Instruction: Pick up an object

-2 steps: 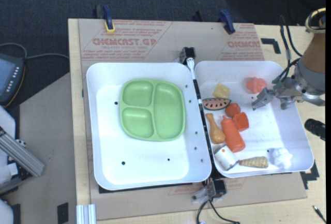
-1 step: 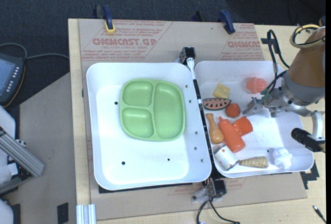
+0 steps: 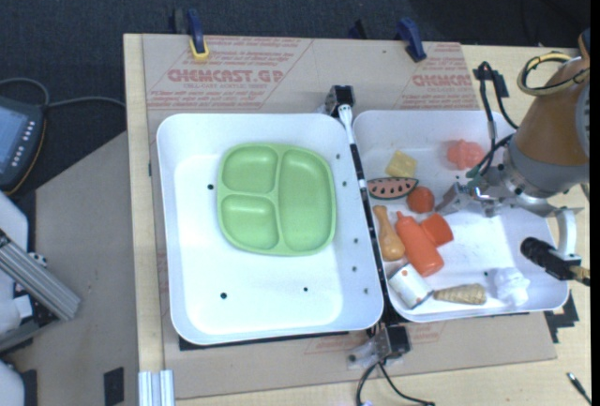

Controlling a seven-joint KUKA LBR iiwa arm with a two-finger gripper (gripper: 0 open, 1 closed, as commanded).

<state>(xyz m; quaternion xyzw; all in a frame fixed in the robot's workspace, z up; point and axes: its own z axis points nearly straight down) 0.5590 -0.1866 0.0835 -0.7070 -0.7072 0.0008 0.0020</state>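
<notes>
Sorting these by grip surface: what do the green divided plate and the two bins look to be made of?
Green divided plate: likely moulded plastic, matte, with soft rounded compartment ridges. Left bin and right bin: probably thin formed plastic, smooth white, with rounded rims and a slight sheen.

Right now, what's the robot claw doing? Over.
Claw low over right bin. Toy food heaped beside it, none lifted. Green plate sits in left bin.
</notes>
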